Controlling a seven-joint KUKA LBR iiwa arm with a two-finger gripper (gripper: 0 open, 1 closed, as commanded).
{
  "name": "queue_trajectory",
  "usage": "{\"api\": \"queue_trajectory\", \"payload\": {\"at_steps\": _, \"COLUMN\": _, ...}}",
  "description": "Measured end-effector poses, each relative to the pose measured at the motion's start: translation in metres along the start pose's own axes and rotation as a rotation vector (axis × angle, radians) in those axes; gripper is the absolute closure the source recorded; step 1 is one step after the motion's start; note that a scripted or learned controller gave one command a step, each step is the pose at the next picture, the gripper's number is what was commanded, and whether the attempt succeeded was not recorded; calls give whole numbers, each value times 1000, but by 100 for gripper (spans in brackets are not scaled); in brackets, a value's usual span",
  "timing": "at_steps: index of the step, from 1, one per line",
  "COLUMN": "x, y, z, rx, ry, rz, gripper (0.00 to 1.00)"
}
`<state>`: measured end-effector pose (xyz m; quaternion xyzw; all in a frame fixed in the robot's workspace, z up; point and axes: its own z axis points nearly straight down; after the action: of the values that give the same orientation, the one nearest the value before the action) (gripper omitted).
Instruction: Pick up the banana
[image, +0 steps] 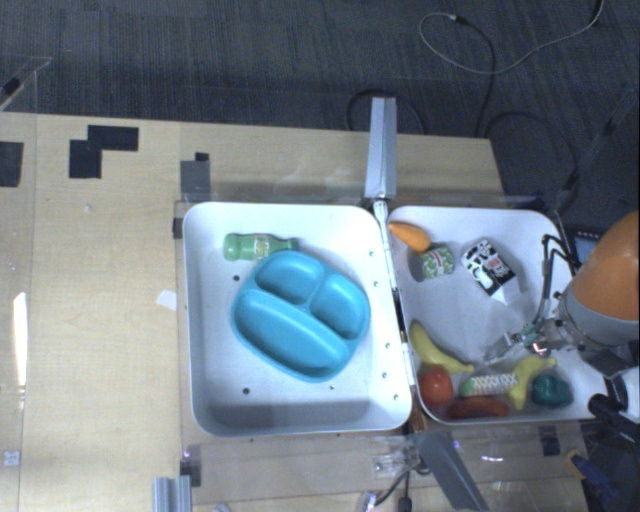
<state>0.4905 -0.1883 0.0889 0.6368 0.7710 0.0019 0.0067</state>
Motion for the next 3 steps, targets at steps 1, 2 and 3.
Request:
{"api": "queue_trajectory", "payload": {"at_steps": 1, "x": -17, "y": 15, "z": -82, "rx": 7, "ry": 5, "rz": 28, "gripper": 0}}
{"api": "queue_trajectory", "payload": {"at_steps": 2, "x": -18, "y": -4, "z": 1, "rx": 2, "ry": 4, "rz": -197, "gripper": 0}}
{"api": "queue_trajectory", "payload": {"at_steps": 3, "x": -17, "y": 0, "z": -11, "rx": -5, "ry": 2, "rz": -198, "gripper": 100}}
